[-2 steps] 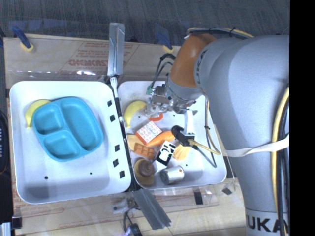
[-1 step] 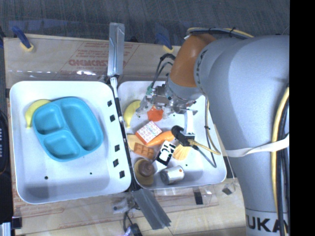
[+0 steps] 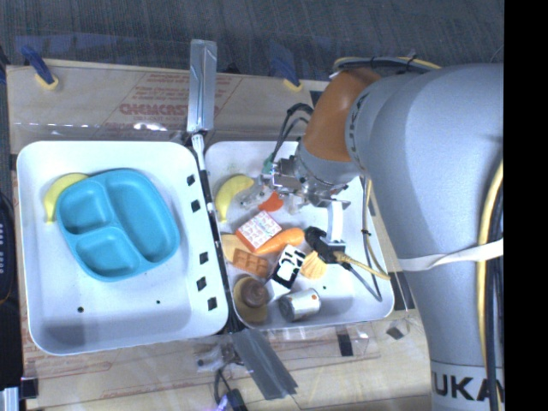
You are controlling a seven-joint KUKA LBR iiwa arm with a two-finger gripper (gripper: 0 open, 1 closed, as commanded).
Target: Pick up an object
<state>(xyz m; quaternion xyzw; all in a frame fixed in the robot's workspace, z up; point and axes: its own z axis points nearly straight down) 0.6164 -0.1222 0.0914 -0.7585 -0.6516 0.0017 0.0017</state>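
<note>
My gripper (image 3: 267, 188) is low in the right bin (image 3: 370, 308), near its back left part, at the end of the grey arm with the orange band (image 3: 330, 127). A small red-orange piece (image 3: 271, 202) lies right at the gripper's tip; whether it is held is hidden. Just left of the gripper is a yellow banana-shaped toy (image 3: 229, 193). In front of it lie a checkered orange-and-white box (image 3: 259, 229) and an orange carrot-like piece (image 3: 288, 240).
Also in the right bin are a waffle-like piece (image 3: 243, 262), a black-and-white item (image 3: 288, 266), a brown cup (image 3: 251, 294) and a silver can (image 3: 300, 304). The left bin (image 3: 51, 332) holds a blue divided plate (image 3: 120, 221) and a yellow banana (image 3: 60, 191).
</note>
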